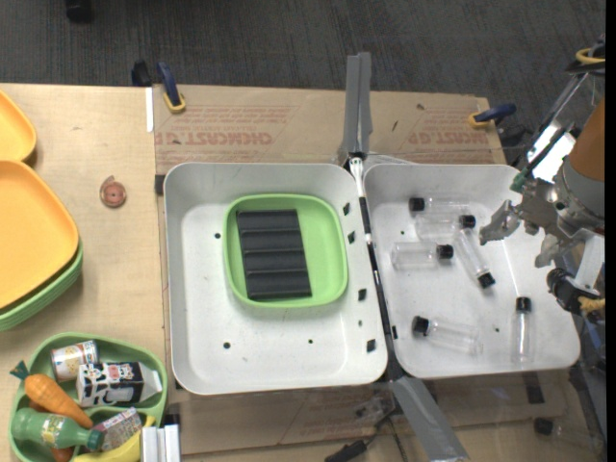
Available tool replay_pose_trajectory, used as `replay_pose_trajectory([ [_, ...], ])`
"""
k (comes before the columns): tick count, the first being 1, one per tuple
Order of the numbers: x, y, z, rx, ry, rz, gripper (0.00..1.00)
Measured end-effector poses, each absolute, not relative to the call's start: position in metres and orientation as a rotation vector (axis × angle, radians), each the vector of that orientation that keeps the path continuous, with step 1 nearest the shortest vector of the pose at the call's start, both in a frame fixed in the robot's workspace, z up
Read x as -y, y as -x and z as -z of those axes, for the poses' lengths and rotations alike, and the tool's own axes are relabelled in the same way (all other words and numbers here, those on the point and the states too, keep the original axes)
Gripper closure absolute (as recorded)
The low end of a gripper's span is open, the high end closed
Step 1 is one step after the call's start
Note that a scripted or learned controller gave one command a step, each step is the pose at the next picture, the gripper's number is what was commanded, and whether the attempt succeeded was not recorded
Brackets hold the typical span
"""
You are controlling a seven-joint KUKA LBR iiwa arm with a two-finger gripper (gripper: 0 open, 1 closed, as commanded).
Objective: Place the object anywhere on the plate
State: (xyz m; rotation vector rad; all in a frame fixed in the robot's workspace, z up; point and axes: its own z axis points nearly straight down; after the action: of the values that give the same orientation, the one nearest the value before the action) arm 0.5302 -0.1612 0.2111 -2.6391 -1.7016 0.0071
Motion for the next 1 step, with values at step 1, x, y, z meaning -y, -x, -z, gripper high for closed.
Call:
replay_pose_trajectory([
  [1, 0.1848, -0.4869, -0.2756, 1.095, 2.945, -0.007, 0.0],
])
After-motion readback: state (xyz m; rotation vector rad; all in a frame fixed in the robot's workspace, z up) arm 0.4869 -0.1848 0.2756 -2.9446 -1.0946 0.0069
